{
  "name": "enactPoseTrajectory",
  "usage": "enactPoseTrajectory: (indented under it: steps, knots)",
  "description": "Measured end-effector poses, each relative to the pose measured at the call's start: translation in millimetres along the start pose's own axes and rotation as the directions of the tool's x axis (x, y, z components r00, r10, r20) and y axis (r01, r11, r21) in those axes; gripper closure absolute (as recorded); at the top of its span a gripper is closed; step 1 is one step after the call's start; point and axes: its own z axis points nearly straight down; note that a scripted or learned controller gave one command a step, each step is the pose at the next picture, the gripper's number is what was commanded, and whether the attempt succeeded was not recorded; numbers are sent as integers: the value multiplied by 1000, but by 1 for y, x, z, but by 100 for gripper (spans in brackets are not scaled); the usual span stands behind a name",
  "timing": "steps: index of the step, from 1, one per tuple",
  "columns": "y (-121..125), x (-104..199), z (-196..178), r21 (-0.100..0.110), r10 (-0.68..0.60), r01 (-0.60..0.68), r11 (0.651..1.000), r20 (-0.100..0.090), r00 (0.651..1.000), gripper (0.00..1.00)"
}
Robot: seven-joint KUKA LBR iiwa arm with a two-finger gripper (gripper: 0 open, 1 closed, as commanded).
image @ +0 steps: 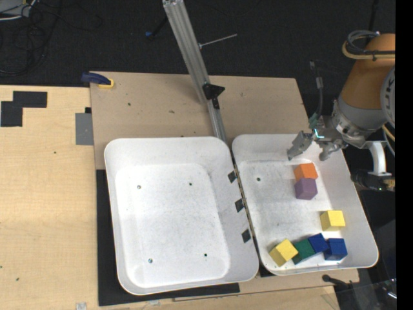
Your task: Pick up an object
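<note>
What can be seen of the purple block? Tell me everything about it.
The purple block is a small, matte cube, foam-like in look, resting flat on the floor of the right bin. It sits in that bin's upper middle, directly below the orange block, and the two appear to touch edge to edge. The claw hangs above them, apart from both. The yellow block lies apart, lower right.

The light is even and quite bright on the two white bins (168, 150) and the wooden surface (45, 173), while the background at the top stays dark. Shadows are soft and short, the picture is slightly grainy, and no strong glare shows.
</note>
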Motion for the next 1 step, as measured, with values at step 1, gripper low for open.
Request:
enactPoseTrajectory:
  steps: [1]
  knots:
    - [1, 0, -3, -4, -3, 3, 1000, 2, 1000, 0]
